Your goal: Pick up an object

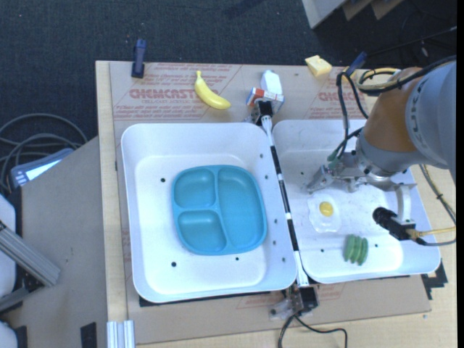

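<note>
Covering much of the right bin's (316,265) far corner, the grey arm (397,125) with its orange band hides whatever lies beneath it there. The hand (330,178) shows as a dim tangle of metal low over the bin floor, and I cannot tell whether it is open or closed. Nothing can be seen gripped in it.

A toy fried egg (324,212), white with a yellow yolk, lies flat on the bin floor just on the camera side of the hand; whether the two touch cannot be made out. Farther to that side and a little toward the arm lies a small green toy vegetable (356,249), too small to name surely.

Across the divide from the hand, the left bin (145,167) holds a blue divided plate (217,209), lying flat. Beyond the hand, outside the bins, the tabletop (168,87) carries a banana (210,93), a small white and red pack (268,90) hard to read at the bins' far junction, and a yellow wedge (317,66). A small dark blue thing (138,56) at the tabletop's far edge is too small to make out.
</note>
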You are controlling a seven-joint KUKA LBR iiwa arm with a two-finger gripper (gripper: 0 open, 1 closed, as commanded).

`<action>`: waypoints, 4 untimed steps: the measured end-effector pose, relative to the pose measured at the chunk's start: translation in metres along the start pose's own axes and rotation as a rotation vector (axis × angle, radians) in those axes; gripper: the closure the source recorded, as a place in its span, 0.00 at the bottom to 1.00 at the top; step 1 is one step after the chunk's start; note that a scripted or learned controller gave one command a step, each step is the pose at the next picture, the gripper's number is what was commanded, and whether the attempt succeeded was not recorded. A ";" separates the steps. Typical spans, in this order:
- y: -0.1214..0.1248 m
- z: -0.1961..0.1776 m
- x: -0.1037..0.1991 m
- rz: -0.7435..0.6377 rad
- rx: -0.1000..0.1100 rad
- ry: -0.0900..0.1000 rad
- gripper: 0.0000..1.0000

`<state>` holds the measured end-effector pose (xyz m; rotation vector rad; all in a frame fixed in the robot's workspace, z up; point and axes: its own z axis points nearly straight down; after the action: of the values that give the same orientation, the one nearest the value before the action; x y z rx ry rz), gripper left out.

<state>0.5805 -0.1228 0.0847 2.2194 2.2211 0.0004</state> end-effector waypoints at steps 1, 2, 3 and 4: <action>-0.037 0.000 0.010 0.001 0.004 0.002 0.00; -0.036 -0.010 0.010 0.001 0.000 0.001 1.00; -0.036 -0.010 0.010 0.001 0.000 0.001 0.00; -0.073 0.000 0.021 0.001 0.002 0.001 0.00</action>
<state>0.5073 -0.1022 0.0845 2.2221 2.2213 -0.0003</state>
